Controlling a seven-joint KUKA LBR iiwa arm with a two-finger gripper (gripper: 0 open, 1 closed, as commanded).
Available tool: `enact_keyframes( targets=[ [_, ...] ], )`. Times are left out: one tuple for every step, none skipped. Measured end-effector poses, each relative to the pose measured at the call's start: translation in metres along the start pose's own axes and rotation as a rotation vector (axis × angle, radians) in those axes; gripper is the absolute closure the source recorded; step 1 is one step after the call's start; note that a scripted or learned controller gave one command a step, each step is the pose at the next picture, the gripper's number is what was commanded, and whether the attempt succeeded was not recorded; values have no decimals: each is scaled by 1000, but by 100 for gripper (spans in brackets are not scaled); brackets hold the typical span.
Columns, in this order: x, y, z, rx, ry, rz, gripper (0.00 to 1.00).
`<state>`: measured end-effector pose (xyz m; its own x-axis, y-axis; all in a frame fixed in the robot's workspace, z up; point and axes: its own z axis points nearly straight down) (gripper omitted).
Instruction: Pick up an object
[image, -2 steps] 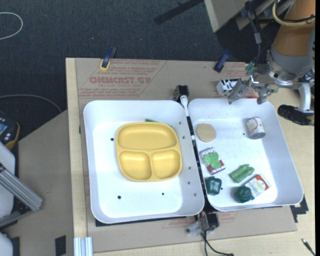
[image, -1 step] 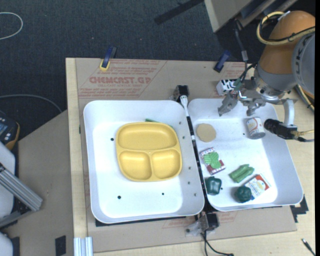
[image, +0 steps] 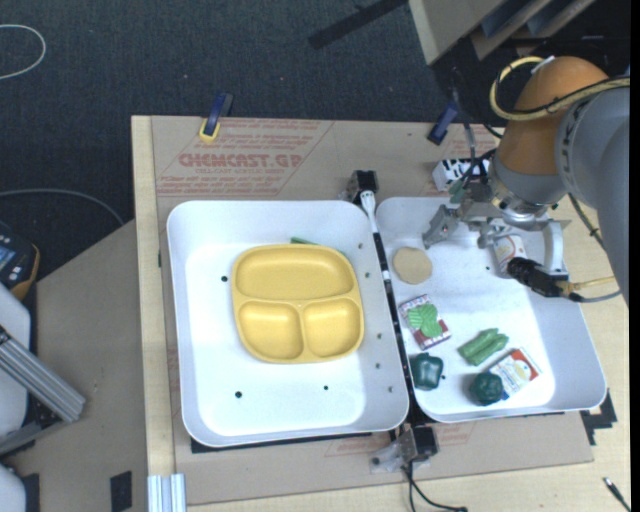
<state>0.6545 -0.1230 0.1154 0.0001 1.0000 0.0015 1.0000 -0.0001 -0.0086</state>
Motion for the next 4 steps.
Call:
enact_keyframes(
  targets=[
    [1, 0, 32, -4, -1, -1, 0],
    [1, 1, 19, -9, -1, 0, 100],
    [4, 3, -25, -16, -3, -1, 100],
    [0, 1, -69, -16, -4, 1, 100]
  ],
)
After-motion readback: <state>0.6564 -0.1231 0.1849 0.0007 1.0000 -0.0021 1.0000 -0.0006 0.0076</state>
